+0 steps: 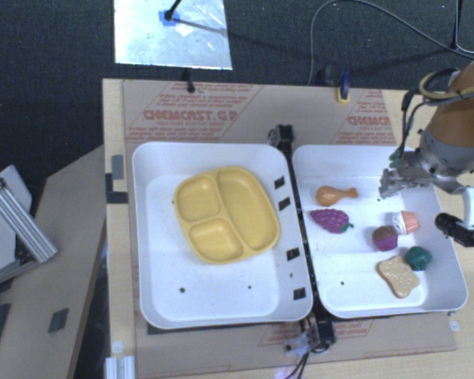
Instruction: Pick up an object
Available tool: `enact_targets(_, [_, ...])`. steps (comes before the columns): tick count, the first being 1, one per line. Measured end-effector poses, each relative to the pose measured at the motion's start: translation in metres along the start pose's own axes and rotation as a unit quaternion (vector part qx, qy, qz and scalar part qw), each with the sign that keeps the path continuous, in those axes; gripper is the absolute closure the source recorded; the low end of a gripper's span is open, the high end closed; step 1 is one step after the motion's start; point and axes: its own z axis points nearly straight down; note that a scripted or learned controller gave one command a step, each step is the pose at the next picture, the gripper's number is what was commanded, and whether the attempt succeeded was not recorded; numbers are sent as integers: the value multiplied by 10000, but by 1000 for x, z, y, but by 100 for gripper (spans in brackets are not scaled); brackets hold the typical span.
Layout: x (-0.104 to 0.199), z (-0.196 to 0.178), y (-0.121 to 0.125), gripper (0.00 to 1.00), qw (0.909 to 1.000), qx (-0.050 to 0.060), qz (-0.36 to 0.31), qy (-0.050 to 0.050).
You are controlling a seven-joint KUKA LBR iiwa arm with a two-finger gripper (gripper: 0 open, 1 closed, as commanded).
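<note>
Nothing picked yet from where I'm sitting. The gripper point(396, 181) hangs over the top right part of the right bin point(355, 306), and honestly I can't tell its state from this angle, it's just a grey blob. All the candidates sit loose on the bin floor: drumstick point(336, 194) just left of the gripper, purple grapes point(330, 220) below that, then a small cupcake-looking thing point(404, 223), a dark red lump point(385, 238), broccoli point(417, 257) and toast point(398, 276). The yellow tray point(225, 214) lies in the left bin point(162, 235). So the whole descend, grab and lift remains.
</note>
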Motion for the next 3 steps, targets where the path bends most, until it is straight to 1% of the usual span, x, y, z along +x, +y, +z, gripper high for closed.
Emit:
enact_targets(1, [2,-43,-1,100,10000,6,-12,6])
enact_targets(2, [2,-96,1,100,10000,-9,-20,0])
enact_targets(3, [46,-98,-6,100,10000,19,-33,13])
